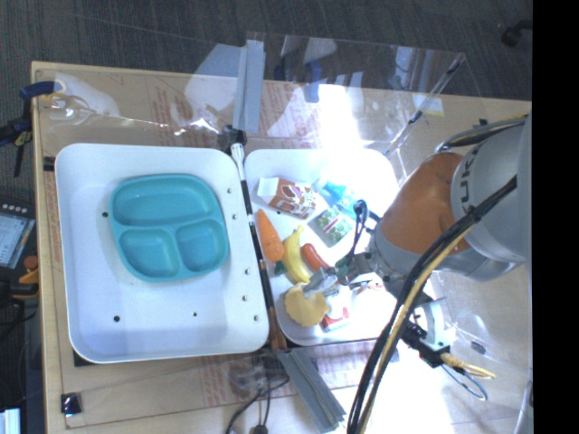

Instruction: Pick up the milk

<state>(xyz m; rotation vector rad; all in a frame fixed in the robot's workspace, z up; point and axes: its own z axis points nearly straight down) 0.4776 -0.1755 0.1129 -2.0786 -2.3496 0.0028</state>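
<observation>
— What's nearest in the right bin [391, 172]?
— A yellow round fruit [306, 307] by the near wall. The gripper [326, 284] is low just above it, beside a small red-and-white item [336, 316].
— Open or closed?
— I can't tell; it's too blurred.
— And past it?
— A banana [294, 253] and a carrot [270, 233] towards the left wall, apart from the gripper.
— The milk?
— The small white-and-green carton [336, 226], I think, lying mid-bin beyond the gripper, untouched. A brown packet [295, 198] lies farther back.
— The left bin [81, 315]?
— It holds a teal divided tray [169, 226].
</observation>
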